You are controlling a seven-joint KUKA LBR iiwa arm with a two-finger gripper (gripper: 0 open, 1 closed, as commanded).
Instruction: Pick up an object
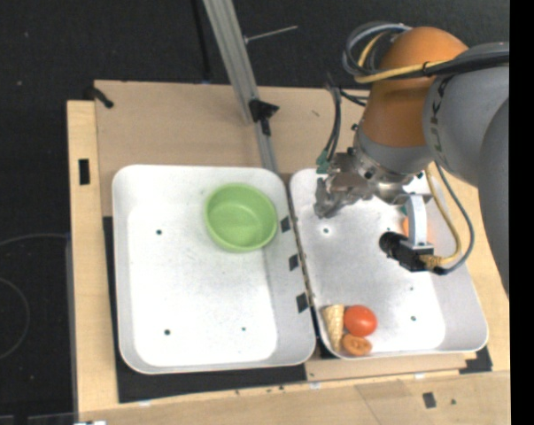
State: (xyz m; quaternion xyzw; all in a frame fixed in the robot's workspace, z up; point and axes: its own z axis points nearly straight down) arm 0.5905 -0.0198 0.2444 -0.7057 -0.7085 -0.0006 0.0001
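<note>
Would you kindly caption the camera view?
Tool hovers over right bin; tomato at its near edge; green bowl in left bin.

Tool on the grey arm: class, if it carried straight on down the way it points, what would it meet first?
Most likely the bare floor of the right bin near its upper-left corner. The tool has nothing under it; height above the floor is unclear.

No text, label, brand, number or sign can be read. The grey arm (466,118) carries dark lettering along its edge, but it is cut off and too blurred to make out.
</note>
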